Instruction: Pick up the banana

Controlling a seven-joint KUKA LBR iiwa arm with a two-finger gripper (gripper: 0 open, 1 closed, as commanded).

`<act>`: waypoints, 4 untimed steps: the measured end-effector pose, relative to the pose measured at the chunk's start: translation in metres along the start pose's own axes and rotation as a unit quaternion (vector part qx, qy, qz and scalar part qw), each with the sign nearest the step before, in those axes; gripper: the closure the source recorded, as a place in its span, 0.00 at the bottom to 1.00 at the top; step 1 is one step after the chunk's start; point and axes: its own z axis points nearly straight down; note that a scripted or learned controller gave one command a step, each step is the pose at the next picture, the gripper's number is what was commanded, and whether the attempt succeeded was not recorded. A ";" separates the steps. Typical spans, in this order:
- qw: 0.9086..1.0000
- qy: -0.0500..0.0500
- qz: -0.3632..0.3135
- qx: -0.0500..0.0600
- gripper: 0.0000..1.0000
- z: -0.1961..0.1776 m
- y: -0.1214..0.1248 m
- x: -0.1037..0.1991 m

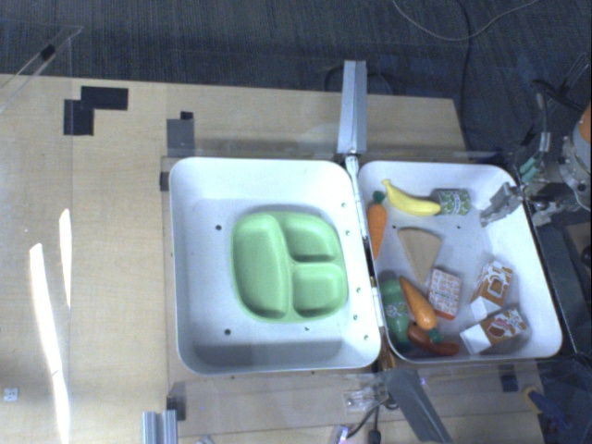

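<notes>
One camera is sitting high above my worktop (111, 248) and looking down on it at a slant. It is far enough away to be taking in both white bins, the left bin (185, 276) and the right bin (546, 294), side by side. It is also catching some dark floor (231, 17) past the far edge. My arm is coming in from the right side.
</notes>
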 end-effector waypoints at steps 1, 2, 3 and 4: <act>0.998 0.000 -0.060 0.000 0.00 0.044 0.076 0.028; 0.993 0.000 -0.115 -0.001 0.00 0.148 0.114 0.051; 0.992 -0.003 -0.129 -0.004 0.00 0.174 0.115 0.071; 0.992 -0.003 -0.129 -0.006 1.00 0.162 0.117 0.071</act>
